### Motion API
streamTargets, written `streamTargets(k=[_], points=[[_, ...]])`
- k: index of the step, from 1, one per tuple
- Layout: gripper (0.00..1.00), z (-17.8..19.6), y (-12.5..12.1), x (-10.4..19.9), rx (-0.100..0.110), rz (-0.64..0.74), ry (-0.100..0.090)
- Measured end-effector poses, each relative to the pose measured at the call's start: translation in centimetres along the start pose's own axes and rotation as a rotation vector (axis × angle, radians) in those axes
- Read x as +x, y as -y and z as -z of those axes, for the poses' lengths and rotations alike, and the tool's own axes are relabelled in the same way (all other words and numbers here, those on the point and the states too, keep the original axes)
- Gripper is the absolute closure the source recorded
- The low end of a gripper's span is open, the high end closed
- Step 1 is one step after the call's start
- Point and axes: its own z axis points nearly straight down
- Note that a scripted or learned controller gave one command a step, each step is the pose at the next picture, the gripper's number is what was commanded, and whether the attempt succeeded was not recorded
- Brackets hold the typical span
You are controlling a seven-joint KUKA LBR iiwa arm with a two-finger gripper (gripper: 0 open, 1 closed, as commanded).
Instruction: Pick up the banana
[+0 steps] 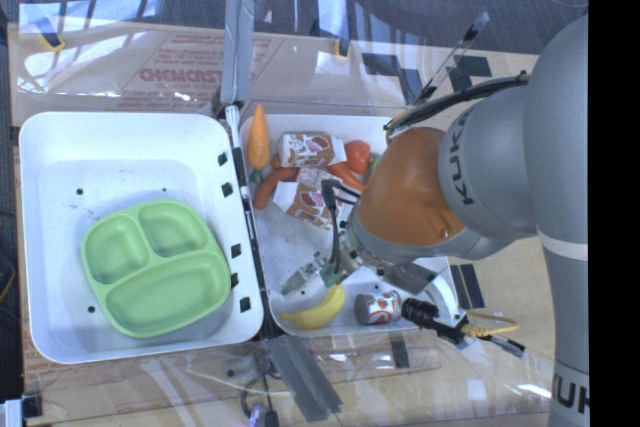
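1. The two-finger metal gripper [318,273] hangs low in the right white bin [272,245], right above the curved yellow banana [317,307] lying against the near wall
2. Whether those fingers are spread or closed, nobody can tell from up here; the banana looks untouched on the bin floor
3. This reads as the approach; next comes a short drop straddling the fruit, then a squeeze and lift
4. Tight quarters: a small round can [377,308] sits just beside the banana, an orange carrot [259,137] farther back
5. The green three-compartment plastic tray [157,267] rests in the left white bin [50,155], well apart
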Motion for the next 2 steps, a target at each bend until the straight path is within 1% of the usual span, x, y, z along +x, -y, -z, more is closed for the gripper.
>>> streamTargets(k=[1,2], points=[[1.00,0.99,-0.05,-0.07,-0.001,0.004,0.001],[0.00,1.00,-0.06,-0.06,-0.001,0.004,0.001]])
